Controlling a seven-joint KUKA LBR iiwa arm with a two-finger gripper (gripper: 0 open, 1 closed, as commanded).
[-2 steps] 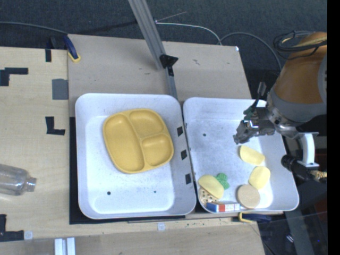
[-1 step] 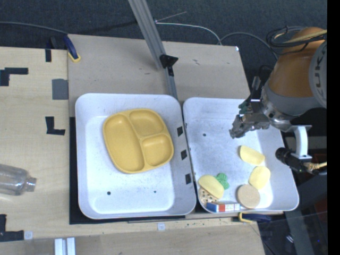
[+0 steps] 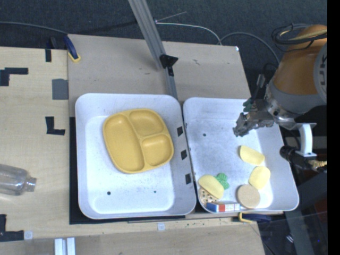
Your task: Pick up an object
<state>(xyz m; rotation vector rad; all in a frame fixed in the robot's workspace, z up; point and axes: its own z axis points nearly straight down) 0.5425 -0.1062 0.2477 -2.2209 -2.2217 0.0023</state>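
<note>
A clear plastic bottle (image 3: pixel 15 180) is seen lying on its side at the far left edge of the wooden bench (image 3: pixel 32 137), well apart from both bins. Black tape marks (image 3: pixel 52 125) are stuck on the bench to its upper right. The left white bin (image 3: pixel 87 195) is occupied by a yellow divided plate (image 3: pixel 138 140) with three compartments, set flat toward the bin's upper middle. A grey metal rail (image 3: pixel 146 23) is angled down from the top toward the seam between the bins. The right white bin (image 3: pixel 212 142) holds the small items, all grouped in its lower half: a yellow banana-like piece (image 3: pixel 211 185) near the lower left corner, touched by a small green piece (image 3: pixel 222 180) just right of it, a striped card or box (image 3: pixel 223 207) along the front wall, a round tan disc (image 3: pixel 248 196) to the right, a pale yellow lump (image 3: pixel 259 177) just above the disc, and another pale yellow lump (image 3: pixel 251 155) above that. The gripper (image 3: pixel 245 126) is positioned over the upper right part of this bin, just above the topmost yellow lump and apart from it. Nothing is seen between the fingers; whether they are wide or narrow cannot be told from this angle. The arm's orange band (image 3: pixel 300 68) is seen at the far right.
</note>
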